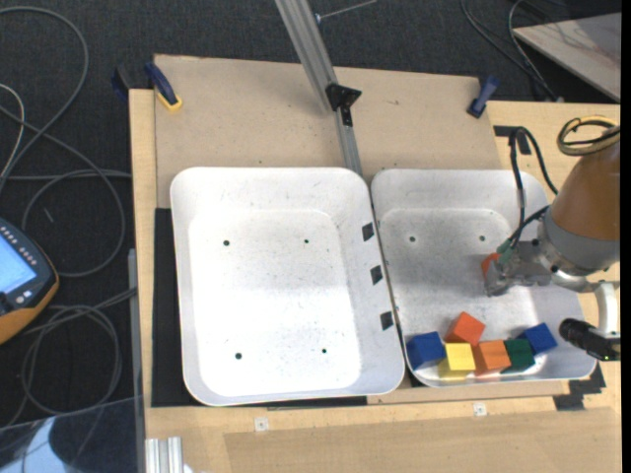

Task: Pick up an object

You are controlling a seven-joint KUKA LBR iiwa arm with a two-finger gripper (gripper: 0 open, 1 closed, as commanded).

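Note:
Several small blocks lie along the front edge of the right bin: a blue block, a yellow block, an orange block resting a little behind, another orange block, a green block and a second blue block. My gripper hangs low over the right half of this bin, behind the row of blocks. A small red piece shows at its left tip; I cannot tell whether it is a block or part of the gripper.
The left bin sits beside the right one, with black clips along the shared wall. A metal pole slants in from the back. Cables and a handheld pendant lie on the floor at the left.

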